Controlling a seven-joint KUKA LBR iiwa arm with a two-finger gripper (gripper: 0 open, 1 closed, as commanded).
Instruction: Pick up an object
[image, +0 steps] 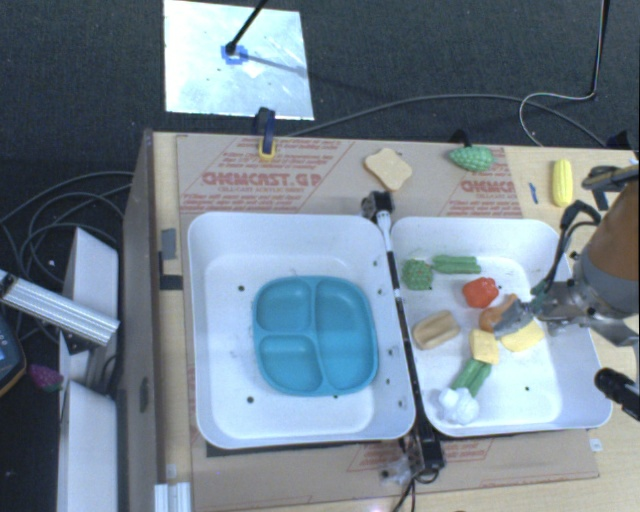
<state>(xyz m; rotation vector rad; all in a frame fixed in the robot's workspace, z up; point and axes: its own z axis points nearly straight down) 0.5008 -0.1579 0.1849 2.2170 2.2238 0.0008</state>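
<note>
I'm low over the brown sausage (497, 312) — small, stiff, probably slick — gripper (515, 318) state I can't tell, so take it mid-length.

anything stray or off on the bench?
Yes: three toy foods lie on the cardboard behind the bins, not in them: tan bread slice, green leafy piece, yellow corn cob.

dark carpet floor (80, 80), cables (50, 195), shiny sheet (240, 60)

Red "CHEMCAST GP" print on cardboard sheet (300, 165).
</note>
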